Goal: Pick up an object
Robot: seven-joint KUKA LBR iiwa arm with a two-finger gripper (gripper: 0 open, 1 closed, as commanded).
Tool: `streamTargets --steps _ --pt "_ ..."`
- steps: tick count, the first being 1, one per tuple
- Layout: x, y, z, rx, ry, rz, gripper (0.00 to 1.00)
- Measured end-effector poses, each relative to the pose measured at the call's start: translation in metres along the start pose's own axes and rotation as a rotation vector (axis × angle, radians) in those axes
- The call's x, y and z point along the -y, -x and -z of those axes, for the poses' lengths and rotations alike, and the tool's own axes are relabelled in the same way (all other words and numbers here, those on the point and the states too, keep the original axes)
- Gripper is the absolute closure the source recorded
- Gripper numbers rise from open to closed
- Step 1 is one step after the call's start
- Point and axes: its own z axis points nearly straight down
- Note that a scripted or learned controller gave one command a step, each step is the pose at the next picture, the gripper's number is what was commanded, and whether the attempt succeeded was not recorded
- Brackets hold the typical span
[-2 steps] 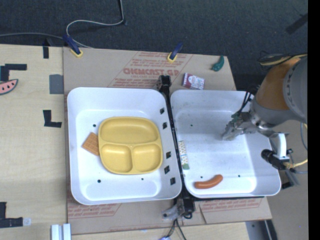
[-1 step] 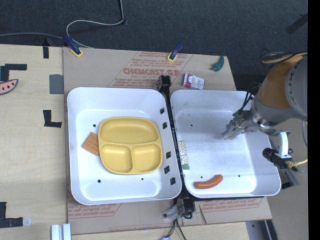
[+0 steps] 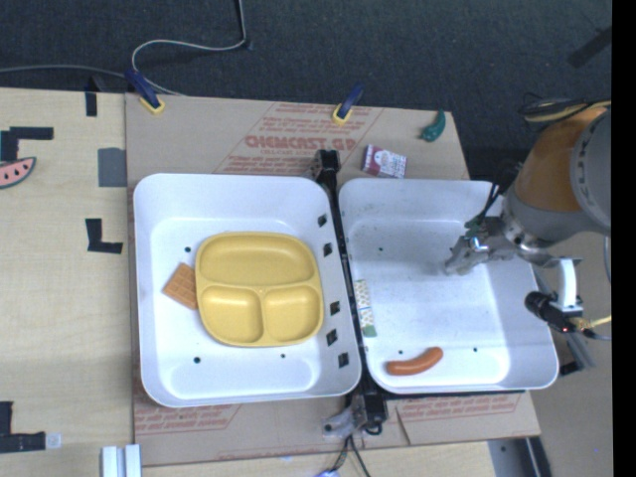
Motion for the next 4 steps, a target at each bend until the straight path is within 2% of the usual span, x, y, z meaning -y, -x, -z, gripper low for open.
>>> streamTargets --steps 4 --pt "-0.001 -0.003 0.037 -0.005 -0.001 0.001 1.00"
